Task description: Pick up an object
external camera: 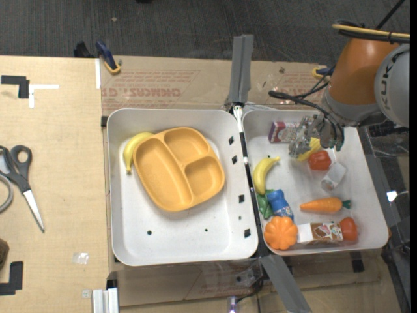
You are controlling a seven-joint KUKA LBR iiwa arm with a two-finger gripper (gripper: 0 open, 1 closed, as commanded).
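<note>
Just below the hand (305, 142) sits a red tomato (319, 160), touching a white cup (332, 175); grip state unclear, cannot tell. Descend straight, centre on tomato, avoid nudging the purple packet (280, 132) beside.

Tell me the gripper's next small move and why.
Probably lower a little and close. The gripper hangs in the right bin near its far edge, beside a red tomato, and nothing shows between its fingers. The view cannot tell exactly which object lies under it.
</note>
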